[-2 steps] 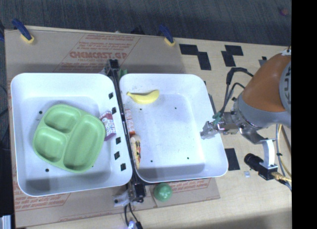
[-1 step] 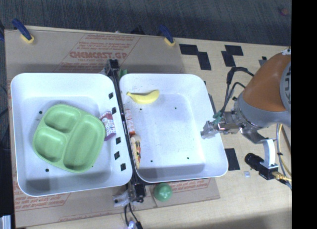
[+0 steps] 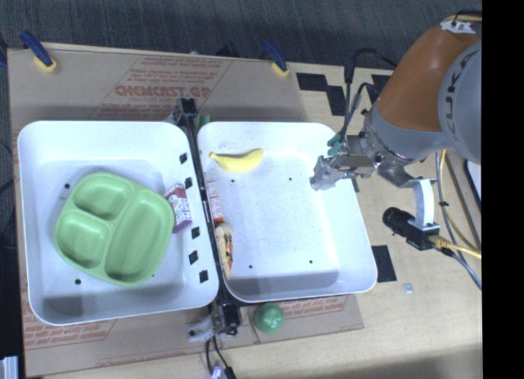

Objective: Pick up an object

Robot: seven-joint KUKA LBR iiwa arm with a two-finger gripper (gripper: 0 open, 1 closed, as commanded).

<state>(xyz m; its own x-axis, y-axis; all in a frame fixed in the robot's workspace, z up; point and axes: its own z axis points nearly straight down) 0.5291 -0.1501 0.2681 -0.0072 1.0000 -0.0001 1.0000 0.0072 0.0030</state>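
A yellow banana (image 3: 238, 160) lies near the back wall of the right bin (image 3: 278, 283). A green divided plate (image 3: 113, 226) fills much of the left bin (image 3: 49, 304). A small purple-and-white packet (image 3: 179, 205) rests beside the plate's right edge. Flat snack packets (image 3: 223, 242) lie along the right bin's left wall. My gripper (image 3: 325, 174) hangs over the right bin's right side, well right of the banana, with nothing visible between its fingers.
A green ball (image 3: 268, 318) sits on the cardboard outside the bins at the front. Blue clamps (image 3: 38, 50) hold the cardboard at the back. Black clips (image 3: 187, 110) join the bins along their shared wall. The arm's cables (image 3: 446, 242) trail at the right.
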